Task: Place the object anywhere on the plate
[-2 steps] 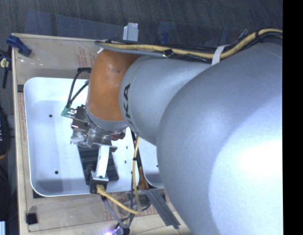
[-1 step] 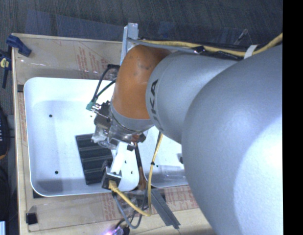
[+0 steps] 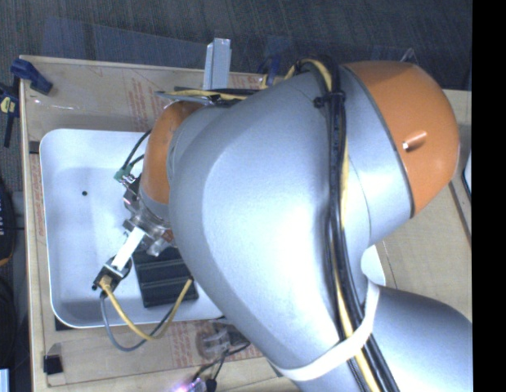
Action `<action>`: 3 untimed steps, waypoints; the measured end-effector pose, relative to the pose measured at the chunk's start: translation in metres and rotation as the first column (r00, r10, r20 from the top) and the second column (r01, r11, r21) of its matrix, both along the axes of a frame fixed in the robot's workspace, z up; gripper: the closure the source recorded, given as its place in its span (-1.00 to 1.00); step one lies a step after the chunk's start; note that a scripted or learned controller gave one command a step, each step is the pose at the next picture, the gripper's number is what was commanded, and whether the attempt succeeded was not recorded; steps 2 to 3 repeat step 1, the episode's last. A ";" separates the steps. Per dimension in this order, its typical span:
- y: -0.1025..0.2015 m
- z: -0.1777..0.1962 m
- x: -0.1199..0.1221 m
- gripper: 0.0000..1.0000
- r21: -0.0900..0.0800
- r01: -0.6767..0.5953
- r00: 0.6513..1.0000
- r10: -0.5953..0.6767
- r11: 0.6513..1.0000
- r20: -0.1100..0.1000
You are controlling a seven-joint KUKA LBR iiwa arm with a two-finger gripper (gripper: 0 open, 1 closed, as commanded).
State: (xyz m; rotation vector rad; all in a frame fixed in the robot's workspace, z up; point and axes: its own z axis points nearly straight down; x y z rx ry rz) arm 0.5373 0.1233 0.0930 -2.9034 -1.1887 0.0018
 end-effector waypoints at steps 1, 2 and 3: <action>0.046 -0.001 0.041 1.00 -0.003 0.541 0.841 -0.541 0.841 0.002; 0.046 -0.001 0.041 1.00 -0.003 0.541 0.841 -0.541 0.841 0.002; 0.046 -0.001 0.041 1.00 -0.003 0.541 0.841 -0.541 0.841 0.002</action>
